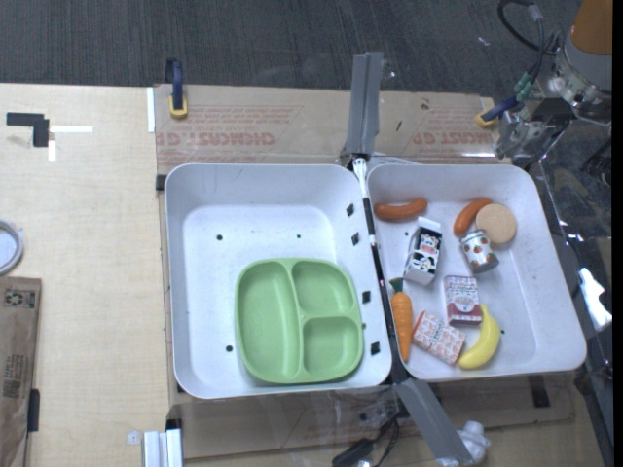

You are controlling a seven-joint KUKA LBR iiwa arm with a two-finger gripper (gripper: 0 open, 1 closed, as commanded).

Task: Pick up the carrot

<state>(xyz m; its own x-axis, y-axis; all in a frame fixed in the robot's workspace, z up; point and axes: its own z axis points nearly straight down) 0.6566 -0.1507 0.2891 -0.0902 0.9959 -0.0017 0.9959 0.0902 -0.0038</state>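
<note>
I'm seeing the gripper (521, 134) hanging just past the right bin's (545, 261) far corner, clear of everything; can't tell its state from here. Carrot (402, 321) is lying well below-left of it, tight against the bin's left wall, leafy end pointing back toward the gripper. Milk carton (423, 252) is sitting between them, so I'm expecting a cramped wall-side approach.

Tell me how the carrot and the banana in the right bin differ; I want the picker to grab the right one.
The carrot is orange with a green top; the banana is yellow. The carrot is straight and lies along the bin's left wall, near the divider; the banana is curved and lies toward the front, right of the small red packets. The carrot looks slimmer than the banana. Both lie flat in the right bin.
</note>
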